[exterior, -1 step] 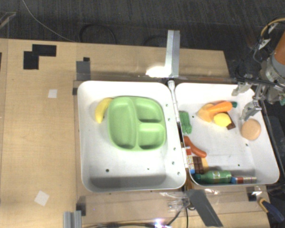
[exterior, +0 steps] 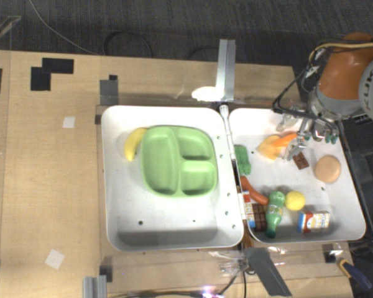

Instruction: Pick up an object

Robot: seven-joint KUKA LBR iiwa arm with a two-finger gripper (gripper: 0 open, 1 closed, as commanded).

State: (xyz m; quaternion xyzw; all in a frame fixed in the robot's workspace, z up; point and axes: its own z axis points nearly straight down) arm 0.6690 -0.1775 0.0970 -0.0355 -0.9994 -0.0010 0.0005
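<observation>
the two-finger gripper (exterior: pixel 306 136), jaws' opening impossible to tell, hangs just right of the soft orange-yellow object (exterior: pixel 275 146), small brown block (exterior: pixel 300 161) below.

Matt green plastic tray (exterior: pixel 177 160), wooden bench (exterior: pixel 43 185)

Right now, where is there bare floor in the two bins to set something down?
Left bin: a wide bare strip below the green tray. Right bin: a small patch between the brown ball and can. Its lower left is crowded around the green bottle.
</observation>
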